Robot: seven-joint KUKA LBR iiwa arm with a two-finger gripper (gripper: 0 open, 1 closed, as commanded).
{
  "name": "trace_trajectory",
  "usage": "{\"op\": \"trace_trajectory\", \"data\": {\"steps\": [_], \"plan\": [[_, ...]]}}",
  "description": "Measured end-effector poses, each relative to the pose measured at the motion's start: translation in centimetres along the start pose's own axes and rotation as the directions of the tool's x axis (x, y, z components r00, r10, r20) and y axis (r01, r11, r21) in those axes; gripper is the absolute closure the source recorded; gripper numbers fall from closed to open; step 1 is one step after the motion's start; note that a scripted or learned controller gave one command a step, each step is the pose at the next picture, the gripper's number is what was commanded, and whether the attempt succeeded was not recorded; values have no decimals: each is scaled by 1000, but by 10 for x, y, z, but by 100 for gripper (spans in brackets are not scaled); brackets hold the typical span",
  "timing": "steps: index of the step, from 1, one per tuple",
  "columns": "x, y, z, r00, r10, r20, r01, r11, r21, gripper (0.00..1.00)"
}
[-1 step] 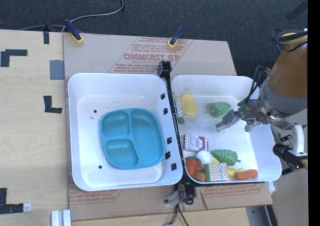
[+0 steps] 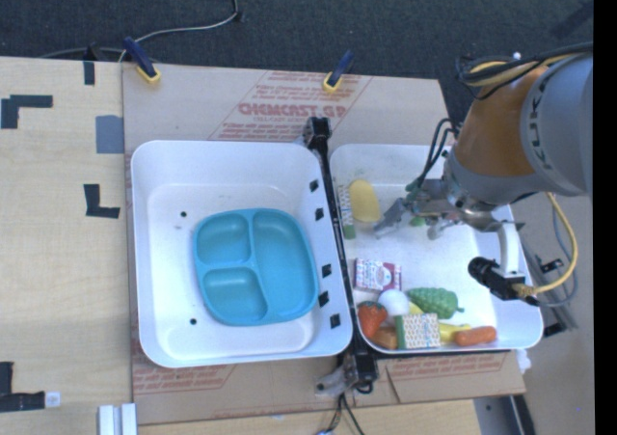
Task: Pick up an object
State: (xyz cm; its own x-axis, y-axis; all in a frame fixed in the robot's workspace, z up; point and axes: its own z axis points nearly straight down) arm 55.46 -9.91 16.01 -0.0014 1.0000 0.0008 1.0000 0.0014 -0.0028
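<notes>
Nearest the camera, along the near edge of the right bin, lay a heap of toy food. Going left to right, the left bin held a blue divided plate. Then came the right bin's load: a yellow piece by its left wall, a pink-and-white carton, a red piece, a white piece, a green bumpy toy and an orange carrot-like piece. My gripper hung over the bin's far half, just right of the yellow piece, with nothing visibly between its fingers; I could not tell how wide they stood. I judged this the approach: next I had to settle over one item and descend. My wrist hid the bin beneath it, and the overlapping heap was hard to separate.
</notes>
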Motion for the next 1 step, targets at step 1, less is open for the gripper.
{"op": "trace_trajectory", "data": {"steps": [1], "plan": [[40,68,-25,1000,-1,0,1,1000,-3,0]]}}
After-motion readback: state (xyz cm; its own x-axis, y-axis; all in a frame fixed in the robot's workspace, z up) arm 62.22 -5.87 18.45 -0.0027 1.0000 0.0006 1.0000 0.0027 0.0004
